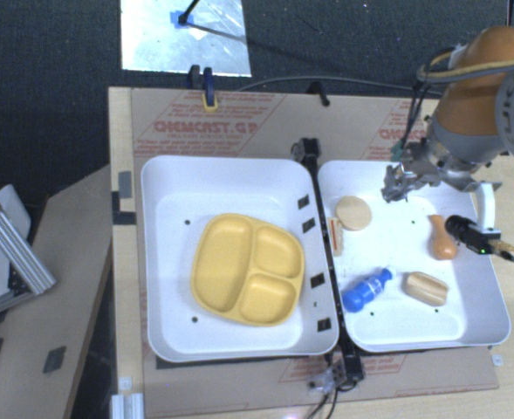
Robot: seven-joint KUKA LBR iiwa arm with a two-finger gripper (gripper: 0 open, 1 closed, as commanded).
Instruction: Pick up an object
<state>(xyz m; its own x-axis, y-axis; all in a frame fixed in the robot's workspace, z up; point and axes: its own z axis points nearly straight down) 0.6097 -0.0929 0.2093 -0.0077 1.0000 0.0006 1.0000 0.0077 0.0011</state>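
Hovering our hand (396,184) — whether parted, we cannot tell — near the round tan plastic disc (354,213): light, stiff, best pinched across edges.

Open floor in the right bin (414,334) between the cookie (354,212), bottle (366,289), bread roll (426,287) and orange gourd (442,236); left bin (165,234) crowded by the yellow tray (248,269).
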